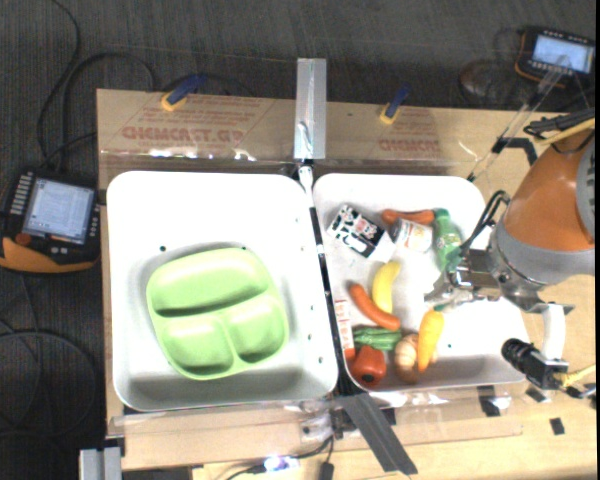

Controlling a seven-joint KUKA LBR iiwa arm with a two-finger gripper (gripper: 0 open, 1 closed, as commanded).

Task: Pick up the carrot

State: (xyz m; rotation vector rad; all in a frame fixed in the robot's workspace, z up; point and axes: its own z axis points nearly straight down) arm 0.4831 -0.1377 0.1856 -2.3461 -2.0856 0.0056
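**A:** In the right bin (460,193), near the middle of the picture, what do you see?

**B:** Lots of play food. The carrot (373,307) is orange and long. It lies slanted, a bit left of the bin's middle, just under the banana (384,284).

**A:** What is next to it?

**B:** A green pepper (378,337) lies just below it. Under that there is a red tomato (369,365), and a small pale onion (407,351) sits beside the tomato. A yellow-orange pepper (429,336) lies to the right of the carrot.

**A:** And at the top of the bin?

**B:** A black and white box (355,231), a little can (412,234), and a green bottle (447,240).

**A:** Where is the robot's hand?

**B:** The gripper (452,286) is on the right side of the bin, near the bottle and above the yellow-orange pepper. It is away from the carrot. The arm (545,223) with the orange band comes in from the right.

**A:** Is the gripper pinching anything?

**B:** I cannot tell. It is too small and dark to see.

**A:** What about the left side?

**B:** The left bin (130,198) holds a green tray (216,310) with three parts.
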